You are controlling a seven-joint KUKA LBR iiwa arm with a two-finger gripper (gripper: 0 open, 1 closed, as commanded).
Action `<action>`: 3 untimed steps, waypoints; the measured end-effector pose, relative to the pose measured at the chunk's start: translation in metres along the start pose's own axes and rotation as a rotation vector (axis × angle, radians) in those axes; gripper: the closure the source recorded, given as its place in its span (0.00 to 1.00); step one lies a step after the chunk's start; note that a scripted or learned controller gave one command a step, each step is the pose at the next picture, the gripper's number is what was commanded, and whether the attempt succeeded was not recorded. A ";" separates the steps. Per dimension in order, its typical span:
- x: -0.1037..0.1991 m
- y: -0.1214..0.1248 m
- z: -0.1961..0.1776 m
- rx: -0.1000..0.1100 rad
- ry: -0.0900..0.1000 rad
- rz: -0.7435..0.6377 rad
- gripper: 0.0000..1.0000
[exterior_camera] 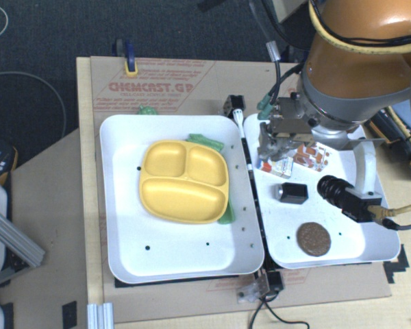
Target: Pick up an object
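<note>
My gripper (272, 155) hangs low over the far left part of the right bin (342, 252), close to the wall between the two bins. Just under and beside it lies a crinkled clear packet with red and white print (307, 156), partly hidden by the gripper. In front of the gripper a small black box (292, 192) rests on the bin floor. Nearer the front edge lies a brown round disc (314, 239). I cannot see anything held.
The left bin (123, 225) holds a yellow divided plate (185, 181) with a green item (207, 141) sticking out from under its far and right sides. The arm's grey and orange body (363, 53) covers the right bin's far corner.
</note>
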State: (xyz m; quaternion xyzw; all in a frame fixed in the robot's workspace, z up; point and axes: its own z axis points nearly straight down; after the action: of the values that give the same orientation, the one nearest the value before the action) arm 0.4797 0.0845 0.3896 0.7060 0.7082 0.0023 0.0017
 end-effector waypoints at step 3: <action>0.037 -0.001 0.082 0.005 -0.001 0.002 1.00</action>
State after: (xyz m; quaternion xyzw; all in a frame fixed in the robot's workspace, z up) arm 0.4794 0.1216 0.3072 0.7067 0.7076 0.0001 0.0000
